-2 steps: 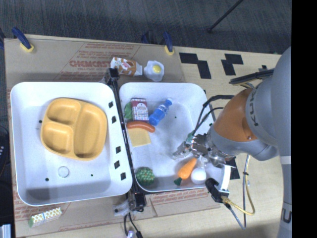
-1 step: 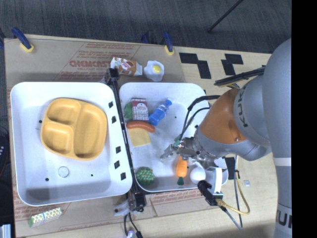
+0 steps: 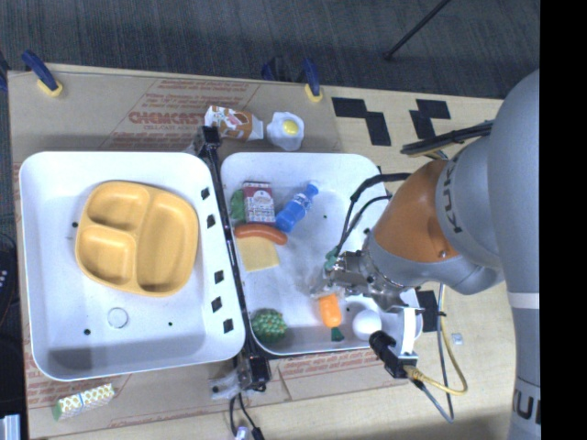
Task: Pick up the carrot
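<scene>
The carrot [image 3: 329,311] looks light, stiff and slippery; hold it across its middle. At its 12 o'clock is the gripper [image 3: 332,285]; its state I cannot tell.

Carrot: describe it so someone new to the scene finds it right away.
Look in the right bin, near its front edge, just under the gripper. The carrot is the small orange piece between a green ball and a white egg, the only orange item there.
</scene>
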